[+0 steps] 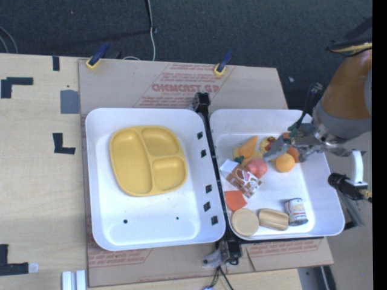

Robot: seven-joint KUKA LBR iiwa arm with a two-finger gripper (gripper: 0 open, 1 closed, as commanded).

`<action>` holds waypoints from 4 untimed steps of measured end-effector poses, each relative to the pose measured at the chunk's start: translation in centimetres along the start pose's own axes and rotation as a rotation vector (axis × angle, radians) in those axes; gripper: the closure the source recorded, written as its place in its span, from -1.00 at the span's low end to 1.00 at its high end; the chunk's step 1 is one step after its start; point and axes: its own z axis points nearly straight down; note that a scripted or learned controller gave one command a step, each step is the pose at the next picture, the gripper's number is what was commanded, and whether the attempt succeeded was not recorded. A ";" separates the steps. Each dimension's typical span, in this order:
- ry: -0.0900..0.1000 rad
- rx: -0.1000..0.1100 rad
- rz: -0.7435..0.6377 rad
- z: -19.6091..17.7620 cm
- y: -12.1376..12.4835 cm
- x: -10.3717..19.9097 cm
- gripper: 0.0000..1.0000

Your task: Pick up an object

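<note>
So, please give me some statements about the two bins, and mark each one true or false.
1. The yellow tray lies in the left bin. True.
2. The orange is in the left bin. False: it is in the right bin.
3. The can lies near the right bin's front edge. True.
4. The tray has one compartment. False: it has three.
5. The end effector is over the right bin, beside the orange. True.

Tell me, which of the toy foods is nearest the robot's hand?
The orange ball, just below the hand. The pink ball and bread roll lie farther off.
</note>
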 end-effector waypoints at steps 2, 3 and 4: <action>-0.002 -0.010 -0.004 11.6 9.4 4.7 -1.00; 0.002 0.033 0.006 12.1 11.5 5.6 -1.00; 0.010 0.027 0.005 11.9 11.6 2.5 -1.00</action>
